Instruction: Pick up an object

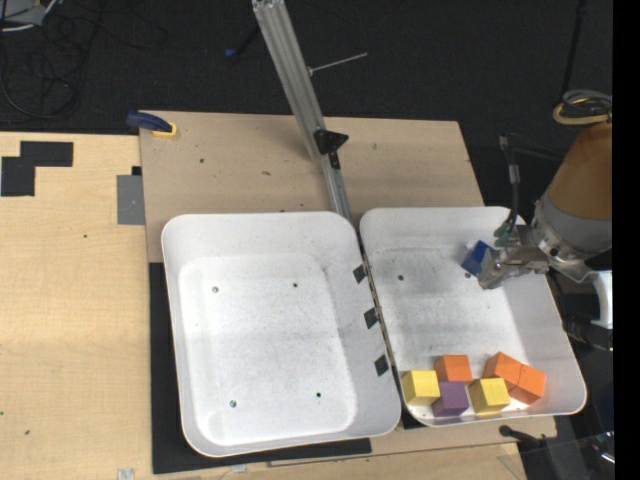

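— Six blocks total; where's the blue block?
— In the right bin, touching the end effector. Whether it's pinched, I cannot tell.
— The others?
— Clustered at that bin's near edge.

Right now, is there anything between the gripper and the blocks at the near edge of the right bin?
Nothing visible does. The gripper sits beside a blue object at the far side of the right bin; bare floor separates it from the blocks.
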Controlling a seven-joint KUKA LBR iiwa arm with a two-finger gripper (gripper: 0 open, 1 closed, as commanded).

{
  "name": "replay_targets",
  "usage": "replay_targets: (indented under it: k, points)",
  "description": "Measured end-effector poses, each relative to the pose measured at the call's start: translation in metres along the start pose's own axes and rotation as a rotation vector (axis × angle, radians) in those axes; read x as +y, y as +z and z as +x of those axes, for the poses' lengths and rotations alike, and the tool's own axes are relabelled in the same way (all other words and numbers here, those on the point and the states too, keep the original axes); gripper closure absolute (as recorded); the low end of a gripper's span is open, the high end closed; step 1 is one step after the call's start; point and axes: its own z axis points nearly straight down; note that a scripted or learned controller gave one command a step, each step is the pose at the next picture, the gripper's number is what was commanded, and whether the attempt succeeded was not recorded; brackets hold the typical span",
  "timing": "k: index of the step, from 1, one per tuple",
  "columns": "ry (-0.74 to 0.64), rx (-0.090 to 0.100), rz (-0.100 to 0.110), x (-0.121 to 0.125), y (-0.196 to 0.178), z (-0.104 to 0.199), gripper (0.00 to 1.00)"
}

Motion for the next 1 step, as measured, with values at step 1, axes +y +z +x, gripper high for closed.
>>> replay_targets:
  k: [1]
  points:
    - [-0.001,-0.001,-0.002,-0.0042,-0.0622,-0.0008,1.0]
